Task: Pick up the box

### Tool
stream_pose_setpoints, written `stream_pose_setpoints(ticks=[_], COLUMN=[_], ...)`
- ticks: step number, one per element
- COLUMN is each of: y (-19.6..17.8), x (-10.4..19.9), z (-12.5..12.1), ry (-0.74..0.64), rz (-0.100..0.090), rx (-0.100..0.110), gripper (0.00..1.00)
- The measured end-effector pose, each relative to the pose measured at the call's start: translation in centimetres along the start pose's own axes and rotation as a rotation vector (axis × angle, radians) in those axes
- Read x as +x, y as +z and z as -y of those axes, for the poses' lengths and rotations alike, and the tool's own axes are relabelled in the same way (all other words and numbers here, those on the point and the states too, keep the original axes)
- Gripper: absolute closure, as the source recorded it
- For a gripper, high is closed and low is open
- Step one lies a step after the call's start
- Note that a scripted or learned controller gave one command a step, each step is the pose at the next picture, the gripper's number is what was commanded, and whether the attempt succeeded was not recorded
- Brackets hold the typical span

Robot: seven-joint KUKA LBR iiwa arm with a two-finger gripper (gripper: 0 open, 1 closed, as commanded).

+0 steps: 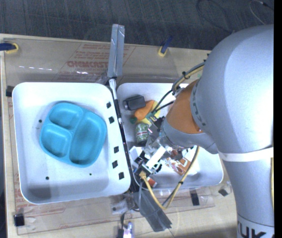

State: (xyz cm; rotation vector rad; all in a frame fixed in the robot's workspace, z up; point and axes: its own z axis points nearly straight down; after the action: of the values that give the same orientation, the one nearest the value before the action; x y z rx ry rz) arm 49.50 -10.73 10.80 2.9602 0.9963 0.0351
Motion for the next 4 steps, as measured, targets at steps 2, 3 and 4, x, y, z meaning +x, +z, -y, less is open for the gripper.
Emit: stream_pose_setpoints(ticks=[2, 3, 4], y=[-12.6, -12.4, -22.6], x=[0.0, 4.8, 5.1], z=[2.5, 8.7, 8.7], ry=[0.154, 0.408, 0.439], rz=[0.02, 0.024, 0.024], rx=[0.029, 0.026, 0.022], gripper=[1.0, 1.0, 1.0])
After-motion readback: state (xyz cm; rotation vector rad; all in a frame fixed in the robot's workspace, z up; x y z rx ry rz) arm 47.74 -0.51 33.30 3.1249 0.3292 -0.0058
